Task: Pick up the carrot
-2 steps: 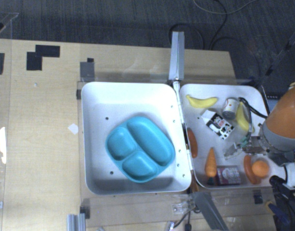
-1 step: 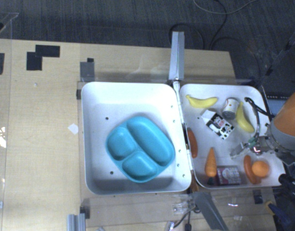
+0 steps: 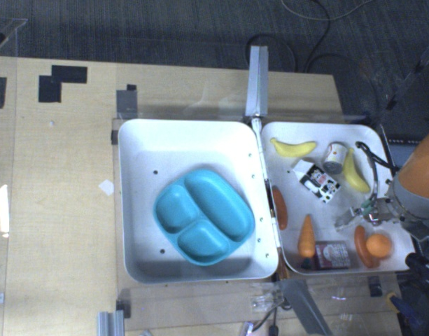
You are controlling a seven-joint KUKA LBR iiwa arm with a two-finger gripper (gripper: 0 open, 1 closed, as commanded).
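The left bin point(image 3: 137, 187) holds a divided plate point(image 3: 204, 215). In the right bin point(image 3: 291, 133), two bananas point(image 3: 293, 147) lie at the back, the carrot point(image 3: 306, 236) at the front, just left of a can point(image 3: 333, 255).

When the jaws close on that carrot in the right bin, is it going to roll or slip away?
The carrot looks rigid and tapered, so jaws closing near its narrow tip may slide off. Its rounded body probably rolls sideways if nudged. It lies close to the can, which may crowd a grasp at its wide end.
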